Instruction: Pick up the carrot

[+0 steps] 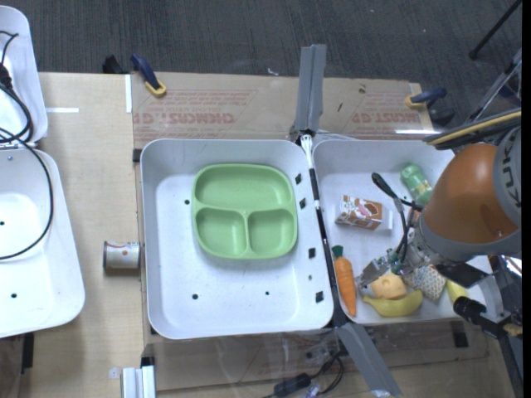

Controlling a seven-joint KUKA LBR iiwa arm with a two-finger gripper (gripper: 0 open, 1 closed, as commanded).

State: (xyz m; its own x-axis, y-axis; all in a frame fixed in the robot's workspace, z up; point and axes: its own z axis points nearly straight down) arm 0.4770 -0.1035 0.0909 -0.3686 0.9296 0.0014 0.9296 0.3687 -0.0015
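Note:
The carrot (345, 285), orange with a small green top, lies lengthwise in the right bin (332, 160), against its left wall near the front corner. My gripper (385, 265) hangs low in the front part of that bin, a short way right of the carrot and just over a round yellow fruit (389, 286). The grey arm with its orange band (470, 196) reaches in from the right and hides part of the bin's right side. Nothing touches the carrot.
A banana (397, 306) lies in front of the yellow fruit, close to the carrot's tip. A small carton (361, 213), a black utensil (388, 191) and a green object (415, 181) sit farther back. The left bin (166, 288) holds a green sectioned plate (245, 210).

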